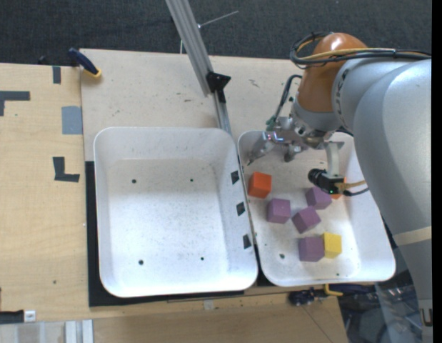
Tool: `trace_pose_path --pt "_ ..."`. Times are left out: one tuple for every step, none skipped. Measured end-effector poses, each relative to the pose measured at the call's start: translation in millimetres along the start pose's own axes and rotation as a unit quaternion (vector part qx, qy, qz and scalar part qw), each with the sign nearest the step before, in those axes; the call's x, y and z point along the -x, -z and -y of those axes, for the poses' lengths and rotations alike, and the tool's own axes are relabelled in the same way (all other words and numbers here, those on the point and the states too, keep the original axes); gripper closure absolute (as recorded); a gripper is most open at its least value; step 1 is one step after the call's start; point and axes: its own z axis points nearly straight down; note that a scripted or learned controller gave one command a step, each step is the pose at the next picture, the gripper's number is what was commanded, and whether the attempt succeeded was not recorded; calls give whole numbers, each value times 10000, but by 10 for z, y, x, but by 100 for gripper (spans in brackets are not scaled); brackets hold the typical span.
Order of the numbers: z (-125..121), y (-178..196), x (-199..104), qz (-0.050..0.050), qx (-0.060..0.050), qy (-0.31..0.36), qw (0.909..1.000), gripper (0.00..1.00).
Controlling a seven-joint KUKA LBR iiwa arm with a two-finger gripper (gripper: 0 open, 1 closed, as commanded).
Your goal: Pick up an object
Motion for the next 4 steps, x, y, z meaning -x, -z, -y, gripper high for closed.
trace_pose_path --pt "8 -41 6 10 16 6 10000 0" --pt "6 54 -5 7 25 9 10000 100" --pt "21 692 -17 -2 77 4 10000 100" --pt "-25 1143 -73 -5 69 6 10000 100"
